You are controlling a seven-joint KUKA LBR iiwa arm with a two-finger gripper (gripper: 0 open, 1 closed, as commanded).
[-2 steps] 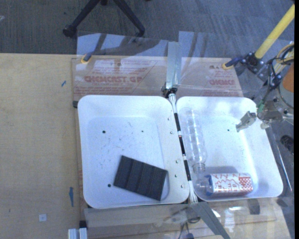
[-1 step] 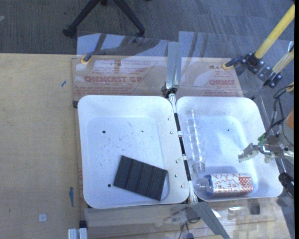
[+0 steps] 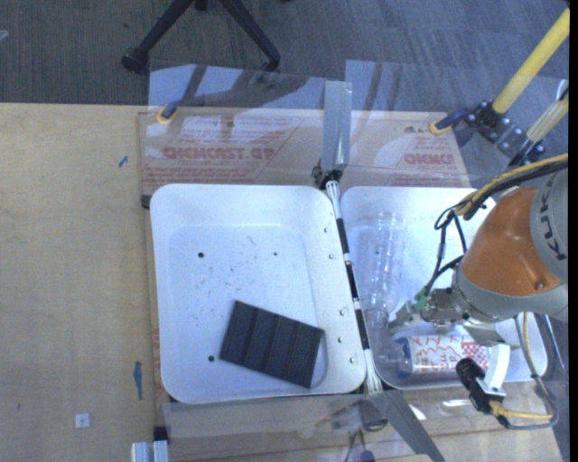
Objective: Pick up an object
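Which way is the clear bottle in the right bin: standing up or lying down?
Lying down. The clear bottle shows its whole side along the right bin floor, its length running from the far wall toward the gripper.

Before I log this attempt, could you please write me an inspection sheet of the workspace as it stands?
Surface: wooden bench bearing two white bins side by side; left bin lightly speckled.
Job's things: dark ribbed slab lying flat in the left bin; clear plastic bottle and red-and-white patterned packet in the right bin.
Clutter: nothing seen.
Grippers: gripper low over the right bin, by the bottle's near end; grasp cannot be judged.
Cables: black and yellow cables along the arm.
Surroundings: grey carpet, chair base, clear panels behind the bins.
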